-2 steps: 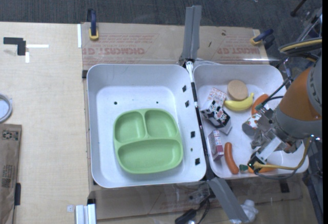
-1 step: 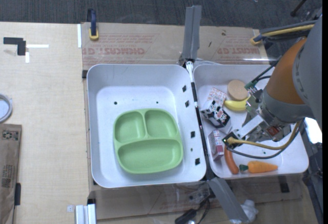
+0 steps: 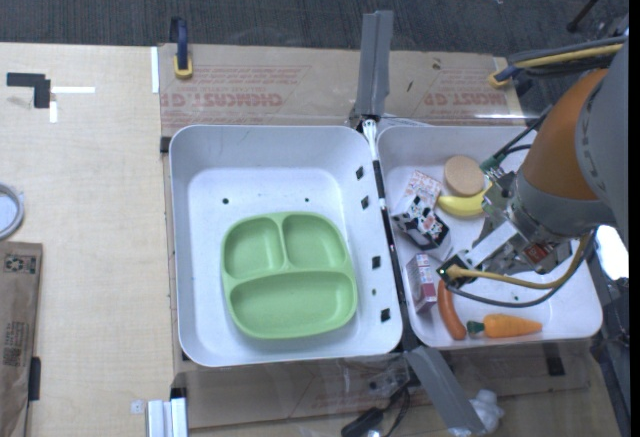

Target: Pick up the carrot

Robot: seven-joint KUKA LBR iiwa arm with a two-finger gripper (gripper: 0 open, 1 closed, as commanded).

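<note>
Carrot [image 3: 510,327], orange with a small green leafy cap, lies flat on the floor of the right bin [image 3: 430,150], close against that bin's near wall and toward its right half. Its long axis runs left to right, almost parallel to the near wall. The green cap points left and the tapered orange tip points right. The gripper [image 3: 505,245] hangs above the middle of the same bin, on the arm reaching in from the right, and the carrot sits just to the near side of it, a little to the right. By my reading, the coming move is a short shift toward the near wall and then a descent, with the gripper turned to close across the carrot's narrow width, not along its length. I cannot tell from this view whether the gripper is wide or narrow, and I see nothing held in it. A red sausage-shaped thing [image 3: 450,310] lies just left of the green cap, angled, near enough that I judge it could get caught in the grasp. A banana [image 3: 463,203] rests toward the far side, well apart from the carrot.
</note>
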